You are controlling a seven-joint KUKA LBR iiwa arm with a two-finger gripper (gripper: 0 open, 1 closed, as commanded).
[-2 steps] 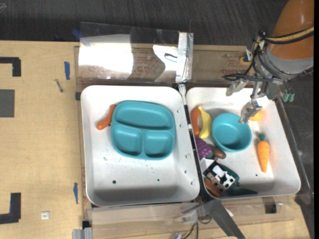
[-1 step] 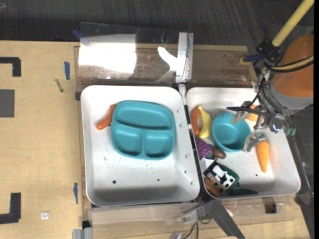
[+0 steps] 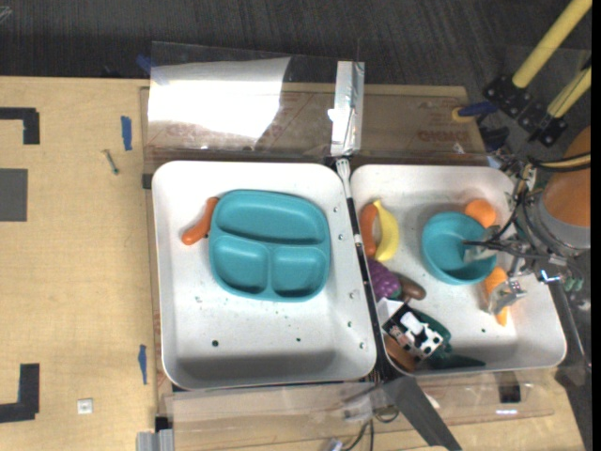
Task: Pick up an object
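Pale wooden desk [image 3: 66, 280], carrying two shallow white bins side by side, clear plastic sheeting taped behind them. Dark carpeted floor beyond the far edge; yellow poles on black clamps at upper right.

Left white bin [image 3: 188, 346]: holding a large teal plastic plate with three compartments [image 3: 270, 242], lying flat near the middle; an orange carrot-shaped toy [image 3: 197, 224] touching its left rim.

Right white bin [image 3: 535, 332]: crowded. Round teal plastic bowl [image 3: 451, 244] near the far right corner, with a small orange piece [image 3: 480, 211] just behind it. Yellow banana-shaped toy [image 3: 384, 231] along the left wall, a purple grape-like cluster [image 3: 383, 276] and a brown piece [image 3: 411, 290] just below it, a black-and-white cow-patterned soft toy [image 3: 418, 332] at the near left corner.

Grey arm reaching in from the right, jaws [image 3: 488, 247] low over the bowl's right side. Spread or pressed together, cannot tell: too much dark linkage and glare. Nothing visibly pinched.

Likeliest target, judged by position: the bowl. Probably light, stiff, smooth and a bit slippery; best taken across the thin rim, one finger inside and one outside. Risk of sliding or tipping against the bin wall. Banana toy a plausible alternative, light and easy across its middle.
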